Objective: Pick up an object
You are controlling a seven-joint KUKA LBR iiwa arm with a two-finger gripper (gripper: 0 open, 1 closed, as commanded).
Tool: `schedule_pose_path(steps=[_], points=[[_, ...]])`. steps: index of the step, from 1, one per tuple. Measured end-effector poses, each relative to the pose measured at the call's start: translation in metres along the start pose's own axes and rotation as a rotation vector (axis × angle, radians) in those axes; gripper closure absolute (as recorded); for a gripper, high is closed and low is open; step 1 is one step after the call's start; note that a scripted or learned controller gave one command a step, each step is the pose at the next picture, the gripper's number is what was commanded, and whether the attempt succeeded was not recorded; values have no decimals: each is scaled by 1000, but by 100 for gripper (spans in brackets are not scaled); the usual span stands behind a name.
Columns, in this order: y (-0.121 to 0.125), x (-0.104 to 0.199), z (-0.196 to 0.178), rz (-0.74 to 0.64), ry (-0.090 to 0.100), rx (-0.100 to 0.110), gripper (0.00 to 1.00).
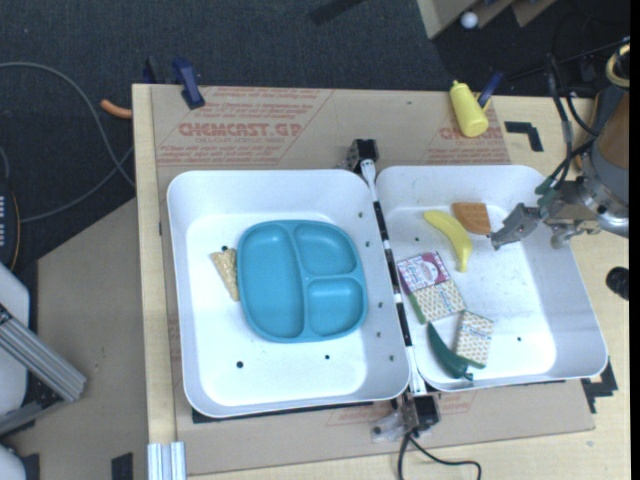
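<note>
The gripper (512, 230) hangs over the right bin (560, 363), reaching in from the right side, its dark fingers (503, 234) pointing toward the bin's middle. From where I stand I cannot tell whether it is spread or closed, and nothing shows between its fingers. Just beside its tip lies a small brown block (471, 217), and touching that block's left side is a yellow banana (449, 236), lying at a slant. Nearer the front of the same bin sit a pink-and-white packet (423, 271), a checked packet (438, 299) just below it, another small checked packet (474, 337), and a dark green curved piece (446, 354) by the front wall.

The left bin (195, 368) holds a blue divided plate (300, 278) with three compartments, and a tan cracker (226, 270) rests against the plate's left rim.

Both bins stand on a brown cardboard sheet (240, 118) printed with red lettering, laid over a pale bench. A yellow bottle (467, 108) lies on the cardboard behind the right bin, and a blue clamp (187, 82) grips the sheet's far left corner. Beyond the bench is dark carpet (70, 28), with a thin cable looping across it.
</note>
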State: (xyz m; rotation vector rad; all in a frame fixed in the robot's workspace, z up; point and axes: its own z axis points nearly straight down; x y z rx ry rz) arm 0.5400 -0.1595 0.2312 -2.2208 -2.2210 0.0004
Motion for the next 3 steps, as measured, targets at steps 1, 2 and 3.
schedule_pose_path(steps=[1,2,3], points=[[53,51,93,-1,1,2,0],[74,44,147,0,1,3,0],[75,45,136,-1,0,-1,100]])
